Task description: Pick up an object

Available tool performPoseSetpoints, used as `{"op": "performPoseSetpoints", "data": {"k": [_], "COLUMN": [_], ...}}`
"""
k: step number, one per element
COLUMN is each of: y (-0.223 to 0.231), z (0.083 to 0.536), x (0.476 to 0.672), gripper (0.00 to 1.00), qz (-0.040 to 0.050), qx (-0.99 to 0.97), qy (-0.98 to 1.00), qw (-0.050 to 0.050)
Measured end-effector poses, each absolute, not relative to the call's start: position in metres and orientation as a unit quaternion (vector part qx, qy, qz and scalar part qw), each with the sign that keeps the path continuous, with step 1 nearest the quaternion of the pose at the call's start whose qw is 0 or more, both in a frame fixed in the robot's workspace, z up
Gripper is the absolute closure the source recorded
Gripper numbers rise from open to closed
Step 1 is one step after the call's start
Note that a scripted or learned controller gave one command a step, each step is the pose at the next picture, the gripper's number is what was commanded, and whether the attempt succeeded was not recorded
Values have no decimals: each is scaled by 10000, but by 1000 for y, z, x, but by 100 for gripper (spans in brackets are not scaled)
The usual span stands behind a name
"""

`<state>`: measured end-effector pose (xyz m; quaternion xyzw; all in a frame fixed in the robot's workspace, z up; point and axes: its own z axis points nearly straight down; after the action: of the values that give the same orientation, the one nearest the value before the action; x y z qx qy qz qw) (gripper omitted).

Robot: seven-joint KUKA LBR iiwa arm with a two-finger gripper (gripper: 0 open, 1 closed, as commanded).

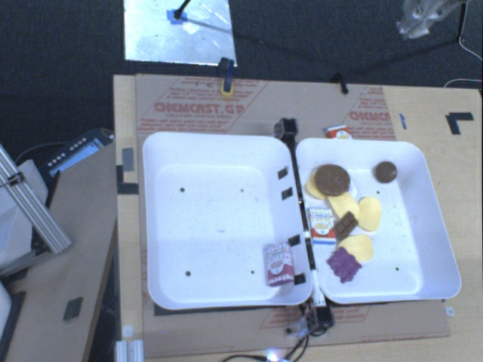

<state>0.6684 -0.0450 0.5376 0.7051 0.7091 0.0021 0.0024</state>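
Note:
My gripper (419,15) hangs at the top right of the camera view, well above and behind the bins, with nothing between its fingers that I can make out. The right bin (430,225) holds a large brown cookie (332,179), a small brown disc (386,172), several yellow chip-like pieces (369,213), a dark chocolate piece (346,225), a small red-and-white packet (321,224) and a purple grape bunch (344,265). In the left bin (196,202) a red-and-white can (278,265) lies at the front right corner.
Both bins sit on a cardboard sheet (196,108) on the bench. A small orange-and-white item (339,132) lies behind the right bin. A yellow clamp (226,89) stands at the sheet's back edge. A shiny metal plate (178,21) lies on the dark floor behind.

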Motion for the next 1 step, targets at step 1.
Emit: {"op": "performPoseSetpoints", "data": {"k": [1], "y": [-38], "z": [524], "x": [639], "gripper": [100], "qz": [7], "qx": [7054], "qy": [7088], "qw": [3]}}
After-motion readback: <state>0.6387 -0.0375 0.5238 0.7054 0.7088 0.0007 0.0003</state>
